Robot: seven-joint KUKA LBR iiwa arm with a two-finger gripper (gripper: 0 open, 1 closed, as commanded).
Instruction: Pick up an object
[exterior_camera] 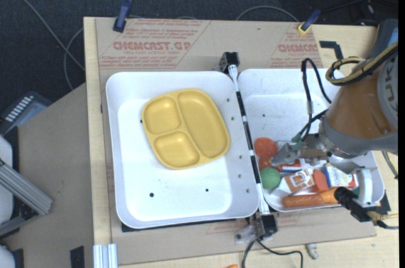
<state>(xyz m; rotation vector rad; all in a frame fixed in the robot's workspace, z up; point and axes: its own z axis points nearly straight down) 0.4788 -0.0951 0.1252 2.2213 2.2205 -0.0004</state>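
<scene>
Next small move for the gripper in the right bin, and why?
Probably a short drop straight down. The gripper hangs low over the right bin amid the clutter: red ball, green ball, orange carrot. Nothing shows between its fingers.

text: "chemcast g.p." in red, printed twice | on: brown board (158, 45) under the bins
</scene>
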